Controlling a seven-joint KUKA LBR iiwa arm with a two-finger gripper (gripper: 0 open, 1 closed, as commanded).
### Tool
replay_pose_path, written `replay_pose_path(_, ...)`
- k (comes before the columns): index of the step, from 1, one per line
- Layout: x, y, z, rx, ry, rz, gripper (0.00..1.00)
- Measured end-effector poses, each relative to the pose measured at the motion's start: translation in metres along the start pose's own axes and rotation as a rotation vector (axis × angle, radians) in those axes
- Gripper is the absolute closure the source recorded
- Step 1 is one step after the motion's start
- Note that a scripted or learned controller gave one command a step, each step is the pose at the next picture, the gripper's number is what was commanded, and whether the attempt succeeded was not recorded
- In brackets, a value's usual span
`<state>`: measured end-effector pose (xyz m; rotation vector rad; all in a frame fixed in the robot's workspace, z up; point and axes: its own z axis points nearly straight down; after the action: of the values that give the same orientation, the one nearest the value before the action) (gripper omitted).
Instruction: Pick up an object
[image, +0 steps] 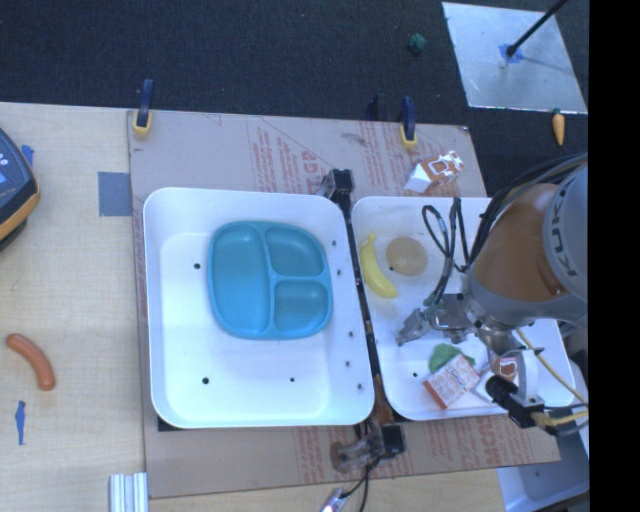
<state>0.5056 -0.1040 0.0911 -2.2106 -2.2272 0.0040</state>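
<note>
A sausage (31, 361) lies on the bench at nine o'clock; a small snack packet (436, 173) sits toward one o'clock.

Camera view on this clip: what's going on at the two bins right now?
The arm reaches in over the right bin, its claw low near that bin's middle with nothing visibly held. A banana, a tan round item, a green piece and a small packet lie in that bin. The left bin holds a blue divided plate.

2 white bins (170, 300), a blue plate (268, 278), yellow banana (378, 270), orange sausage (32, 360), green leaf (447, 356).
</note>
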Motion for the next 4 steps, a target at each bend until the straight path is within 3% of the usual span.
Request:
replay_pose_path(1, -0.037, -0.030, 0.000, -0.001, 0.000, 0.005, 0.00)
replay_pose_path(2, -0.038, -0.030, -0.010, 0.001, 0.000, 0.001, 1.00)
replay_pose_path(3, 0.019, 0.017, -0.121, -0.004, 0.000, 0.003, 1.00)
replay_pose_path(4, 0.018, 0.017, -0.121, -0.002, 0.000, 0.003, 0.00)
